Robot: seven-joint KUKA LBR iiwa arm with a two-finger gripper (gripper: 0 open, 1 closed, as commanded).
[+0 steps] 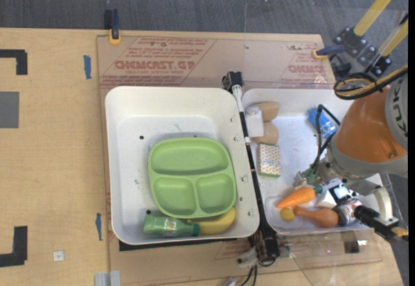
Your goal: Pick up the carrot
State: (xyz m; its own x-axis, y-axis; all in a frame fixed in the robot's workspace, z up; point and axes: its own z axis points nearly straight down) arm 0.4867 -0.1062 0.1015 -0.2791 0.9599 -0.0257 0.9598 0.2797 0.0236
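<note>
The orange carrot (296, 198) lies at a slant near the front of the right bin (295, 147), with its thick end pointing up and to the right. My gripper (316, 182) hangs from the grey wrist under the orange band. It sits low over the carrot's right end, touching or nearly touching it. The wrist hides the gripper tip from above. The carrot rests on the bin floor.
A brown sausage-like piece (318, 216) and a small yellow piece (286, 214) lie just in front of the carrot. A patterned packet (270, 160), two bread pieces (265, 112) and a blue object (324, 121) are further back. The left bin holds a green divided plate (192, 176), a green bottle (167, 226) and a banana (218, 222).
</note>
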